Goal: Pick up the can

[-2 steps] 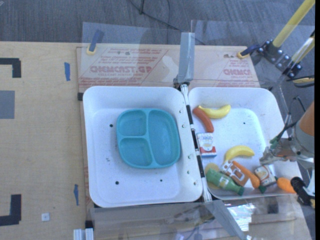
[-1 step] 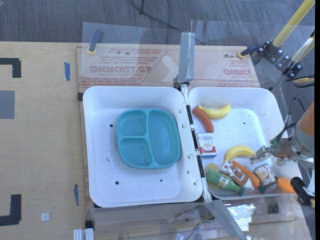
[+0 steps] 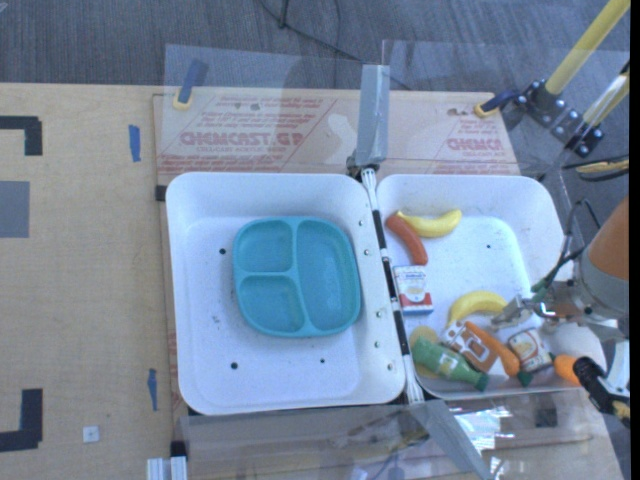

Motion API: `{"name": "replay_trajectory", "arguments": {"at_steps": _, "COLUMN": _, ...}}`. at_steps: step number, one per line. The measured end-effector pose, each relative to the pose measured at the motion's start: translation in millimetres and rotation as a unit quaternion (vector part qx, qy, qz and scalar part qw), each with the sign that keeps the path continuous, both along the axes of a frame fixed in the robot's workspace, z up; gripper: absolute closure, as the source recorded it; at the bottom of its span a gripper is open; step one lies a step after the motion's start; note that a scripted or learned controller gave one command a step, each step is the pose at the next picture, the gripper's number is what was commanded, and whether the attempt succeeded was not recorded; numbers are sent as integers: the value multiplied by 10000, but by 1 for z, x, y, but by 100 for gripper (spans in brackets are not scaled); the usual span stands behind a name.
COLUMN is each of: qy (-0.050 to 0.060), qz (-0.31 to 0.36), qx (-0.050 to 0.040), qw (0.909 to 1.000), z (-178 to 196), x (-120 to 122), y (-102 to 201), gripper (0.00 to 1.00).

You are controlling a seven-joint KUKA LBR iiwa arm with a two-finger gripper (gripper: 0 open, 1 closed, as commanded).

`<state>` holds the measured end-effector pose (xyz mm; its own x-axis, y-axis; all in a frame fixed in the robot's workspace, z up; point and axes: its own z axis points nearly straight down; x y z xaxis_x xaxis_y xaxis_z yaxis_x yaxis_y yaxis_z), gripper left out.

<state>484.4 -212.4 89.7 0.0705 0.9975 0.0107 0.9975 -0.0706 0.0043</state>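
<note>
On the desk (image 3: pixel 80 298): two shallow white bins side by side, a divider wall between them.
Left bin (image 3: pixel 200 218): holds a teal three-compartment plate (image 3: pixel 297 275), lying flat near the middle.
Right bin (image 3: pixel 500 238): a banana (image 3: pixel 432 222) near the top — a red sausage-shaped piece (image 3: pixel 408 239) touches its lower left end; a small red-and-white carton (image 3: pixel 413 288) lies just beside the divider.
Lower right corner of the right bin: a crowded heap — a second banana (image 3: pixel 476 305), a green bottle (image 3: pixel 447 359), an orange carrot-like piece (image 3: pixel 492 346) across a small labelled packet, all touching or overlapping.
Can (image 3: pixel 526 349): what looks like the can, with a pale printed label, lies at the right edge of that heap, near the bin's lower right corner; its outline is blurred.
Arm (image 3: pixel 606 268): enters from the right edge, the orange band showing above the wrist.
Claw (image 3: pixel 528 310): low over the heap, just above the can and beside the second banana; too blurred to tell whether it is clenched or released, or whether it touches anything.
</note>
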Motion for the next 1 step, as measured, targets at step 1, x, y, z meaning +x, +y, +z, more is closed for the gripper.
{"name": "replay_trajectory", "arguments": {"at_steps": 1, "qy": -40, "qz": -23, "qx": -63, "qw": 10000, "z": 9, "x": 1, "y": -5, "gripper": 100}}
